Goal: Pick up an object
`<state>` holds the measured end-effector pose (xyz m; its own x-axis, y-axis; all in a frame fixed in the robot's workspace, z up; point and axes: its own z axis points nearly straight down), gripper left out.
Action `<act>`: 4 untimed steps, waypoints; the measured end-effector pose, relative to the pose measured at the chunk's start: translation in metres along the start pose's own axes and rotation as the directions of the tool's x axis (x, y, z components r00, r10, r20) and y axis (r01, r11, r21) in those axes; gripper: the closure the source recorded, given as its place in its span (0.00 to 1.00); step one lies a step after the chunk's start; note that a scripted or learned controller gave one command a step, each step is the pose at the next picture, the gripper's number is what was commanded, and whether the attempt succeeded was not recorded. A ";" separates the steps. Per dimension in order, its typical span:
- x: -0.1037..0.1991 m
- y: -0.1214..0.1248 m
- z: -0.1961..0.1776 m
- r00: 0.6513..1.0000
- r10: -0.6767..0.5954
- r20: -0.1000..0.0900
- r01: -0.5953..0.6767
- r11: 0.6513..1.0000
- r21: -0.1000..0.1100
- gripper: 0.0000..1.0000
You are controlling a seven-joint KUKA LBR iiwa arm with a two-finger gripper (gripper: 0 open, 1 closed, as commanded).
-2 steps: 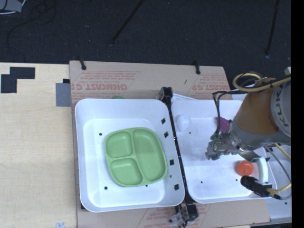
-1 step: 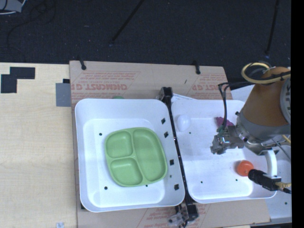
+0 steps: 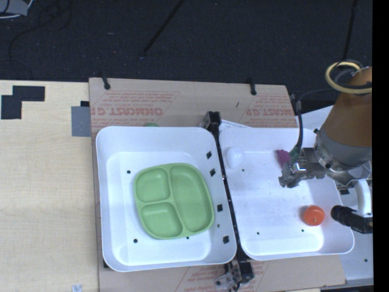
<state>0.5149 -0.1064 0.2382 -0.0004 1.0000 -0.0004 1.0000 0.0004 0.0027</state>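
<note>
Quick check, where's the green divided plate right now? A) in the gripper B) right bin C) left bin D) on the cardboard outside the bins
C: the green divided plate lies flat on the floor of the left bin, while the gripper is over the right bin, near a small orange object.

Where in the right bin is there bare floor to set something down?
The right bin has its widest bare floor in the middle and front left, between the divider and the orange object. The far right is crowded: the gripper hangs there beside a purple object, and a small white object sits back left.
</note>
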 end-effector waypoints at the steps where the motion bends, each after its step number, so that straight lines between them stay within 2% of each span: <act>1: 0.053 0.004 0.013 1.000 -0.003 -0.002 0.003 1.000 0.007 1.00; 4: 0.198 0.030 0.008 1.000 -0.003 -0.001 0.003 1.000 0.006 1.00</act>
